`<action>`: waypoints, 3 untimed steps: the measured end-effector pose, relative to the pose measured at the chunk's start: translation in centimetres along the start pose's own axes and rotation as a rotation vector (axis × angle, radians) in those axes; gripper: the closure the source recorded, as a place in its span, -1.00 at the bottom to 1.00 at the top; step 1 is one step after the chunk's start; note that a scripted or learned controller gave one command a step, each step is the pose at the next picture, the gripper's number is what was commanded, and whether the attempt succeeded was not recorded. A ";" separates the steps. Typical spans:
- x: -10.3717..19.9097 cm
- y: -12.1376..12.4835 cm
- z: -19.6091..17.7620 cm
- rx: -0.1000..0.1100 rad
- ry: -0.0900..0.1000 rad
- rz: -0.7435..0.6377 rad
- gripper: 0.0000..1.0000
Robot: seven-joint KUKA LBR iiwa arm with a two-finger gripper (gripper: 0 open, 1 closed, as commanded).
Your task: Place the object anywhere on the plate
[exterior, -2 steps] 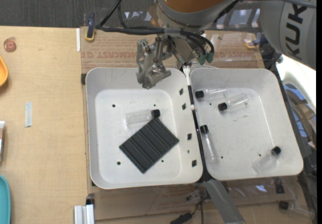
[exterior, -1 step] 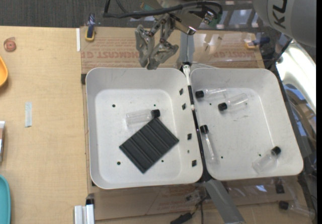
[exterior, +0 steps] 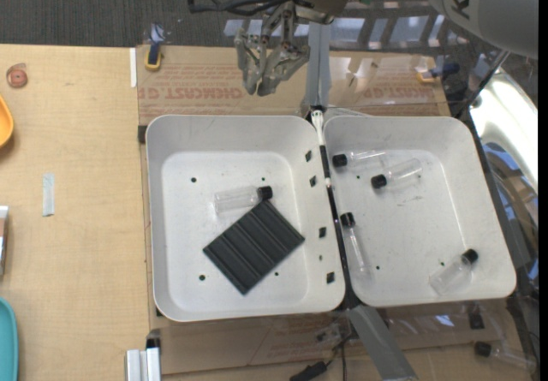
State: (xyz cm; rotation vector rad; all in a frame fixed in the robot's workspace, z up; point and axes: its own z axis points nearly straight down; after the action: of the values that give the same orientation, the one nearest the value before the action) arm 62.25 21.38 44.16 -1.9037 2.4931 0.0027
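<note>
A dark ridged rectangular plate (exterior: 254, 246) lies at a slant on the floor of the left bin (exterior: 157, 217). Just behind it a clear tube (exterior: 240, 198) with a black cap lies on its side, close to the plate's far corner. My gripper (exterior: 268, 80) hangs high beyond the back rim of the left bin, over the cardboard and well away from the tube and plate. I see nothing in it.
The right bin (exterior: 490, 199) holds several clear capped tubes, such as one (exterior: 396, 174) near the back and another (exterior: 451, 272) at the front right. Cardboard (exterior: 197, 84) lies under the bins. A tan table (exterior: 68, 199) lies to the left.
</note>
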 end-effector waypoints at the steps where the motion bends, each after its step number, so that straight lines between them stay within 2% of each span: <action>1: -1.2 -3.6 0.0 -0.001 -0.001 -0.269 1.00; 2: -2.4 -3.2 0.1 -0.002 -0.001 -0.595 1.00; 3: -2.4 -3.2 0.1 -0.003 -0.002 -1.029 1.00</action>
State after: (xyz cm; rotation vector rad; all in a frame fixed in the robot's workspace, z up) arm 66.00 22.86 44.10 -2.8839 1.2342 0.0044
